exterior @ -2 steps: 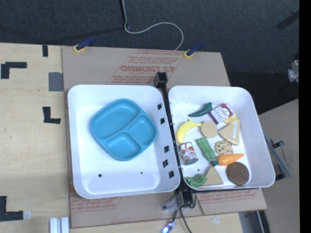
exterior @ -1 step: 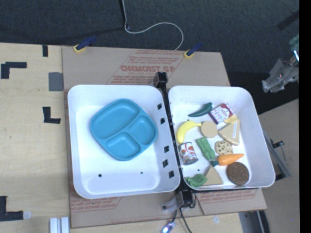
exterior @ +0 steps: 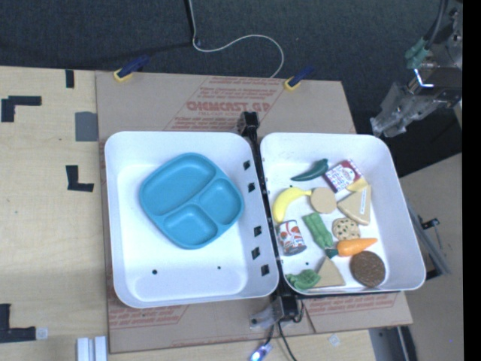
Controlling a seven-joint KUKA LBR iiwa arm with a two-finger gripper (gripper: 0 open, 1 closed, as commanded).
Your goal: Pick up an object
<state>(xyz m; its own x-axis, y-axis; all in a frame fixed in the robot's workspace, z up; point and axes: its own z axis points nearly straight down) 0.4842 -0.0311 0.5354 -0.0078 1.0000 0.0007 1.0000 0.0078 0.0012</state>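
Yellow plastic banana (exterior: 289, 199) lies at the left edge of the right shallow white bin (exterior: 398, 201), beside the small red-labelled can (exterior: 291, 236); I'd take it as an accessible pick, since the rest is crowded. Left bin (exterior: 120, 201) carries the blue compartment tray (exterior: 192, 199) (likely the drop spot). Gripper (exterior: 398, 111) hangs off the surface's far right, well apart; jaws' state I cannot tell.

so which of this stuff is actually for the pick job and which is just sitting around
For the job:
- gripper, up beside the right bin
- right bin with the toy food: banana, carrot, can, green pepper, brown cookie

Just lying about:
- blue tray in the left bin
- cardboard sheet
- white cable
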